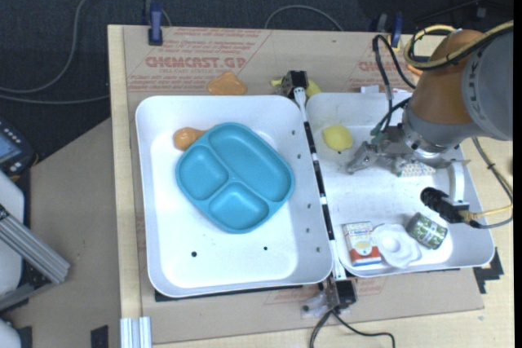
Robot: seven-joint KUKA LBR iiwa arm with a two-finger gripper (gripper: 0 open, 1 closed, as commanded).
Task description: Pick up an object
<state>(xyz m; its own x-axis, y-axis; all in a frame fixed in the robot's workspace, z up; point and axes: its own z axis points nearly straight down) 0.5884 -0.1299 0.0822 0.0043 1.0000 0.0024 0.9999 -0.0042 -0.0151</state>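
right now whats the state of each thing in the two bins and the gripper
blue tray: right way up, flat in the left bin, compartments bare
orange object: beside the tray's far left edge
yellow object: loose in the right bin, ungripped
small carton: lying flat
green can: on its side
gripper: low over the right bin

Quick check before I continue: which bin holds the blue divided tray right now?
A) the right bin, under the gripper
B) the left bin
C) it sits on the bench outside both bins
B: the blue divided tray lies inside the left bin, while the gripper is over the right bin.
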